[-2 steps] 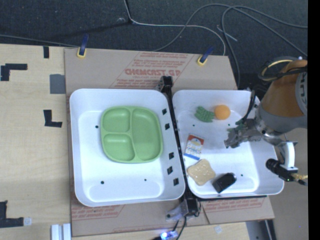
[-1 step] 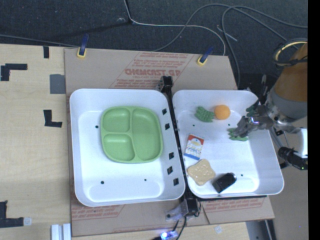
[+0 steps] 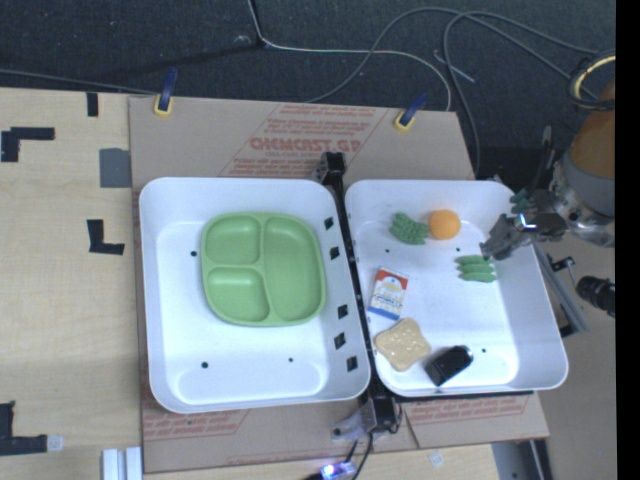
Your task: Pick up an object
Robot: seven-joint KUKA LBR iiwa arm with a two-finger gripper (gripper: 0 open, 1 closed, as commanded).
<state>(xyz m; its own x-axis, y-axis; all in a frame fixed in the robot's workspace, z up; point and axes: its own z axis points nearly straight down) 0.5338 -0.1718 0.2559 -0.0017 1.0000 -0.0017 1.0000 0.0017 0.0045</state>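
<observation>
**Op:** Camera view notes, taking the orange ball (image 3: 444,224) as my landmark. It sits toward the far side of the right bin (image 3: 520,313), resting on the bin floor.

**Obs:** What lies around it?

**Op:** Touching or just beside the ball on its left, a green leafy piece (image 3: 406,229). Nearer the camera and to the ball's right, a second green piece (image 3: 477,269), lying flat. Nearer still and to the ball's left, a small red-and-white carton (image 3: 388,293), then a tan cracker-like slab (image 3: 402,345) just beyond that, and a black object (image 3: 449,364) farthest from the ball, close to the bin's near wall.

**Obs:** And the gripper?

**Op:** I see the gripper (image 3: 497,244) to the right of the ball, near the bin's right wall, reaching in under the grey arm (image 3: 590,183) with its orange band. Its tip hangs just beside the second green piece, possibly touching it; I can't be sure from this slant. I cannot tell how the jaws stand, they are dark and small here. I see nothing lifted.

**Obs:** Other bin?

**Op:** Well left of the ball, the left bin (image 3: 180,368) holds a green divided plate (image 3: 264,269), three compartments, lying flat.
</observation>
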